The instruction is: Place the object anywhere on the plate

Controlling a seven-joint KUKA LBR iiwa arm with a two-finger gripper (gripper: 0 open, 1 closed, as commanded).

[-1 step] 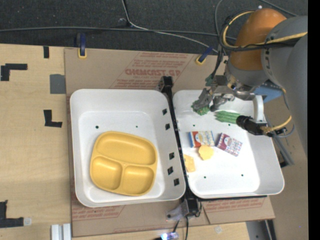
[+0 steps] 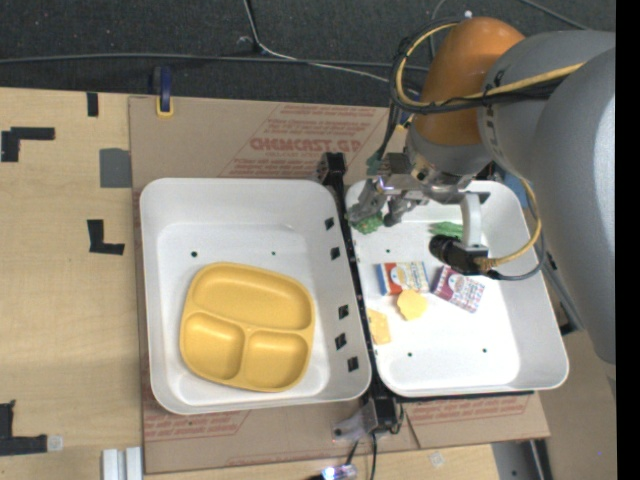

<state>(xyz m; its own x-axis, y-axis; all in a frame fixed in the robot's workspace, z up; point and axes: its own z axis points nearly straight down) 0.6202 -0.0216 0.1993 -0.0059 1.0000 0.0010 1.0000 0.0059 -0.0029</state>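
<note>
A yellow plate (image 2: 247, 324) with three compartments lies in the left bin (image 2: 170, 208). My gripper (image 2: 383, 204) hangs low over the far left corner of the right bin (image 2: 520, 368), close to the divider between the bins. A small green object (image 2: 365, 222) sits right under or at its tip; I cannot tell whether it is held. The arm's orange band and grey wrist cover the bin's back edge.
In the right bin lie a colourful packet (image 2: 404, 276), a pink-and-white packet (image 2: 459, 289), two yellow pieces (image 2: 412, 306) (image 2: 379, 326) and another green item (image 2: 447, 230). Black clips (image 2: 343, 313) line the divider. Cables loop around the wrist.
</note>
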